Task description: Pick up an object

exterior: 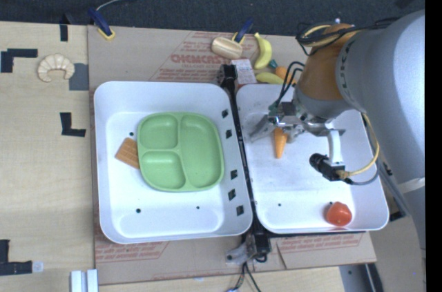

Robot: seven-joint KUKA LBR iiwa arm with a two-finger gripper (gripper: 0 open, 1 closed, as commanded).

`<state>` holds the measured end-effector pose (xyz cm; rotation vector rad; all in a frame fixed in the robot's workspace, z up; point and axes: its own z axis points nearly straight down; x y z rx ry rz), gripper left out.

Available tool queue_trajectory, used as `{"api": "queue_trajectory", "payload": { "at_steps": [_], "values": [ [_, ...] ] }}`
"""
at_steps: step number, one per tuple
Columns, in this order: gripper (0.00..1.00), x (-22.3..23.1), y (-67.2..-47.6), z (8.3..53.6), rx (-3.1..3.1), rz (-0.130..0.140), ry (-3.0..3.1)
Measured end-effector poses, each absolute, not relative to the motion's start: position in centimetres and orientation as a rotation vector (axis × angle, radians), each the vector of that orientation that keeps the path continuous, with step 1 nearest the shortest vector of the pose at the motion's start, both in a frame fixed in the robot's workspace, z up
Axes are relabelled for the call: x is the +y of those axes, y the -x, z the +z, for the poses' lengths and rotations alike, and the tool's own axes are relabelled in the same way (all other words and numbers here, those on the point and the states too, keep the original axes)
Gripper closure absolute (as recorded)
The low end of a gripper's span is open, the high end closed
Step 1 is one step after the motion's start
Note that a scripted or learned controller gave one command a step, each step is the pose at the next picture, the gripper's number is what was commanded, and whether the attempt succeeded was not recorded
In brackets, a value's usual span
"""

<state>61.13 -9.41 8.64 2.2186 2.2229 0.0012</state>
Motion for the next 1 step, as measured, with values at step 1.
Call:
{"api": "queue_trajectory", "payload": {
  "at_steps": [1],
  "values": [
    [1.0, -9.49, -61.14, 9.6, 2.22, 0.0, -2.218]
  ]
}}
